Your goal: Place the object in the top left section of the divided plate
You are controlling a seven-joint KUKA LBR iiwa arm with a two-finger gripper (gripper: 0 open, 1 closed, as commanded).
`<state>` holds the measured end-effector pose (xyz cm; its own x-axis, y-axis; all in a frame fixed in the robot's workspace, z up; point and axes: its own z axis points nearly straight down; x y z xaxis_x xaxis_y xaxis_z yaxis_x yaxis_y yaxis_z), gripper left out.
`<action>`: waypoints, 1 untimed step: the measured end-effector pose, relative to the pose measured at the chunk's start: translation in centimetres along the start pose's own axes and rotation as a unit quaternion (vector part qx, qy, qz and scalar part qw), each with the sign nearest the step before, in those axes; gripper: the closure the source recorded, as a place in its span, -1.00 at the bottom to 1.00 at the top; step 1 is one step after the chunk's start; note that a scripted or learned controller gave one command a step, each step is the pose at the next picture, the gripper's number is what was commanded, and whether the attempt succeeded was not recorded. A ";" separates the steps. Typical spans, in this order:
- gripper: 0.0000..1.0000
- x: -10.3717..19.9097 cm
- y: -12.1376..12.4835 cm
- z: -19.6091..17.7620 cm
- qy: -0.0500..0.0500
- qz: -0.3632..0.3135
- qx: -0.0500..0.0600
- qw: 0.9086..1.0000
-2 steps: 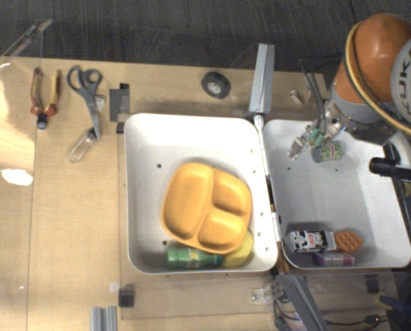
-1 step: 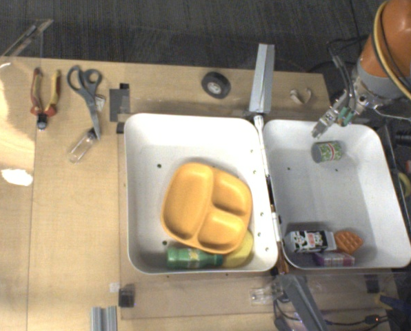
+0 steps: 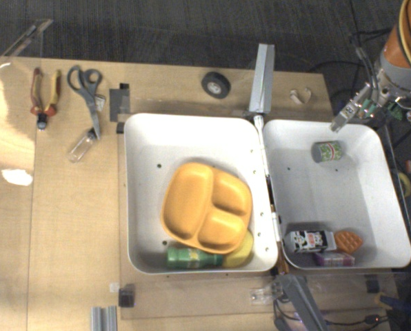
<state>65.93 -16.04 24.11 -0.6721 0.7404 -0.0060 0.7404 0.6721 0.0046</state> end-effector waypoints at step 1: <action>1.00 -3.1 -3.2 1.6 0.000 -0.012 0.000 1.000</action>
